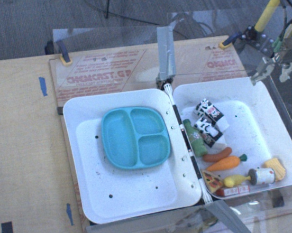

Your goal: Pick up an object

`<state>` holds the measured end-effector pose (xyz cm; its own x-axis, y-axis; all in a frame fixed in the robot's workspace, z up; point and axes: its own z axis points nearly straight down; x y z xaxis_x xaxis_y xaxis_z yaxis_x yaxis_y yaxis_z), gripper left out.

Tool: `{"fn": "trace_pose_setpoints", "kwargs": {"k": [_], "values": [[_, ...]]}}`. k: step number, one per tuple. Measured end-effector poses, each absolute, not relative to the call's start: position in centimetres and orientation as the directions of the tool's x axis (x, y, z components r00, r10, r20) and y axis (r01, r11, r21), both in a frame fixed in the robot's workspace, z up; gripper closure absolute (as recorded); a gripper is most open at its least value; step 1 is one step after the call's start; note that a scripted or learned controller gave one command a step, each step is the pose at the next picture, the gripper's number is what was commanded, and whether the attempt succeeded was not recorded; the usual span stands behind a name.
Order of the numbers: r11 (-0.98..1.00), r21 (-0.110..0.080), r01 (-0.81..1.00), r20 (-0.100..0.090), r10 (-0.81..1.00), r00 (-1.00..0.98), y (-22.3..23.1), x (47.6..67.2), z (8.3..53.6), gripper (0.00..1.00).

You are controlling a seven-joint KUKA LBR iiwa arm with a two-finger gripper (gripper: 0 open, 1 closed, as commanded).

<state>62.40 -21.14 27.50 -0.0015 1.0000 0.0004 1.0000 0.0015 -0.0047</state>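
Two shallow white bins are seen side by side on a wooden bench, viewed from above at a slant. In the left bin [93, 200] a teal divided plate [136, 137] lies flat, with three compartments. In the right bin [282, 138] small toy foods are gathered toward the left wall and front edge: two black-and-white cartons [209, 120], a green bottle [194, 138] lying along the wall, a red sausage [218, 155], an orange carrot [227, 163] just beside it, a pizza slice [213, 182], a yellow banana [234, 181], a small can [262, 175] and a corn piece [276, 167] near the front right. Whether the gripper is clenched or released cannot be told; nothing is seen lifted from the bins.
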Motion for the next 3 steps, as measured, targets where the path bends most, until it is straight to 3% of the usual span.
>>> {"fn": "trace_pose_setpoints", "kwargs": {"k": [1, 2, 3], "values": [[0.016, 0.011, 1.0, -0.004, 1.0, -0.016, -16.9, 64.1, 11.5, 0.0], [0.211, 0.029, 0.977, -0.029, 0.977, -0.211, -13.4, 65.4, 10.5, 0.0], [0.371, 0.044, 0.927, -0.028, 0.928, -0.371, -13.2, 61.1, 10.6, 0.0]]}}
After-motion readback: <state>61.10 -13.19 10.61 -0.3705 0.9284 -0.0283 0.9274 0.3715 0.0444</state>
